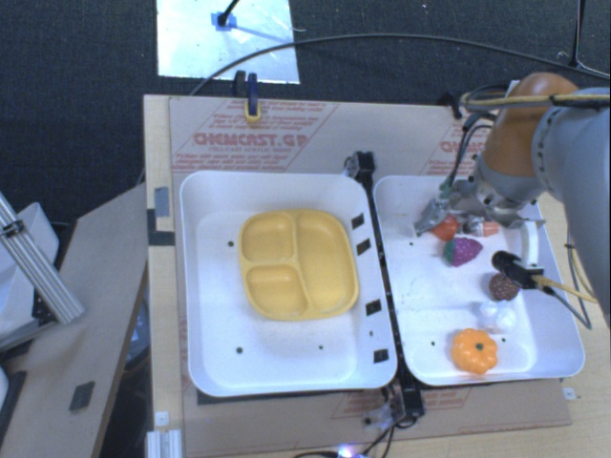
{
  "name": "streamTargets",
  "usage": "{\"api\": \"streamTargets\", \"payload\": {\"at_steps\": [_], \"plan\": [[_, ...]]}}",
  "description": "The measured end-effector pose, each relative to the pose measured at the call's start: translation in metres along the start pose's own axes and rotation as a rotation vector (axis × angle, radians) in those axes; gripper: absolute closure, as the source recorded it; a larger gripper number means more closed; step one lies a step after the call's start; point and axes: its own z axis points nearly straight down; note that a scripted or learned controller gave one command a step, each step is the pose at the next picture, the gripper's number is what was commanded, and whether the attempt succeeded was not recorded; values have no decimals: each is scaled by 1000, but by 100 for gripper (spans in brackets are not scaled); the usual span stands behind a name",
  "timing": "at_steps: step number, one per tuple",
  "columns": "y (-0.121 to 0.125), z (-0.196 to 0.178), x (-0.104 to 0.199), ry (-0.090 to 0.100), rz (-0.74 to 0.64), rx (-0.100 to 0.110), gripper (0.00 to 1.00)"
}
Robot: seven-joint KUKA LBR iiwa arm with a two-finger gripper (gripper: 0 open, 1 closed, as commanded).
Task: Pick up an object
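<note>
My gripper (pixel 449 220) is low in the far part of the right bin (pixel 420 351), reaching in from the right. It is open, and its fingers stand either side of a small orange-red object (pixel 446 228) on the bin floor. Whether they touch it I cannot tell. Just right of that, a purple berry-like toy (pixel 463 251) lies in front of the gripper. Nearer the camera are a dark brown lump (pixel 503 286), a small white piece (pixel 496 315) and an orange pumpkin toy (pixel 474 349).
The left bin (pixel 215 351) holds a yellow divided plate (pixel 294 262). A black hinge strip (pixel 372 256) runs between the bins. Cables (pixel 558 289) trail off the arm over the right bin's right rim.
</note>
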Motion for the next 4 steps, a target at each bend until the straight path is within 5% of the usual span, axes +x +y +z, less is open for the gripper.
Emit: {"api": "streamTargets", "payload": {"at_steps": [1,4], "plan": [[2,-14,0,-1,-1,-6,100],[23,-195,6,-2,-3,-9,100]]}}
